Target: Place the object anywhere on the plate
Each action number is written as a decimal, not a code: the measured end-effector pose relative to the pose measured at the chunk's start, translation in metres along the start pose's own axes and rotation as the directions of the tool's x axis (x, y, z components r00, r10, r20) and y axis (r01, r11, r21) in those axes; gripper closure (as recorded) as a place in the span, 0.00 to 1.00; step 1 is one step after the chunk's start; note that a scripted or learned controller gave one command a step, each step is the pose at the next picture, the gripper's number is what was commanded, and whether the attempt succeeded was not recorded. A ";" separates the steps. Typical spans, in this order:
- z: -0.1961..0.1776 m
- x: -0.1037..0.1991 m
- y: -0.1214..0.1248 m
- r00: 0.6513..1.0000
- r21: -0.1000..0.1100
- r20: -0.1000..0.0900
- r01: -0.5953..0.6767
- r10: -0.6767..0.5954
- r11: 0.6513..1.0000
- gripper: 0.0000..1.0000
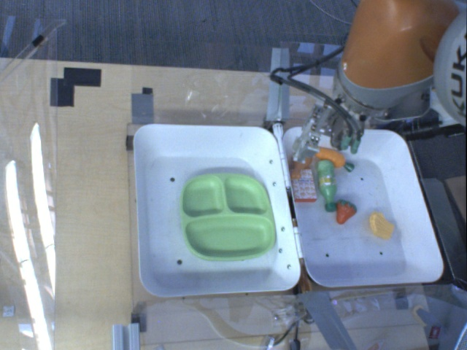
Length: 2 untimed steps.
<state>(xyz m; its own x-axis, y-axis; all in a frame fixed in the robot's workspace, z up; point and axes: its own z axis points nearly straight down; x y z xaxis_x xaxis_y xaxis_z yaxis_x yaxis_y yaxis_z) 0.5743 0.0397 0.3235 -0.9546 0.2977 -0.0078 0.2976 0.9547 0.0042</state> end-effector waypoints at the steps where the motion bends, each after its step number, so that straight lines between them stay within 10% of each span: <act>1: 0.138 0.051 0.016 0.997 0.000 -0.003 0.078 -0.078 0.997 1.00; 2: -0.016 -0.009 -0.083 0.997 0.000 0.008 -0.078 0.078 0.997 1.00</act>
